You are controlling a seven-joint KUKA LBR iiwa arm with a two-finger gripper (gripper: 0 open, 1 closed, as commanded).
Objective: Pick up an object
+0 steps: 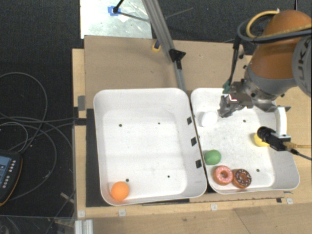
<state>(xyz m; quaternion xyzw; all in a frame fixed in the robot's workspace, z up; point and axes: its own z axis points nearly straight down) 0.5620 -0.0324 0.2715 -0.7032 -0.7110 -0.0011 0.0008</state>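
Front of bins: we see an orange ball in the left bin, and a pink doughnut touching a chocolate doughnut at the near wall of the right bin; we judge they rolled or slid there.
Green ball: just behind the 2 doughnuts, close to the divide.
Yellow piece: partly hidden by a black fitting.
Likely target: a white ball, pale against the bin floor, just beside the gripper, which sits low over the far part of the right bin.
Tool state: we cannot tell how it stands; nothing visibly held.
Arm pose: slanted in from the right, we think to reach that ball.
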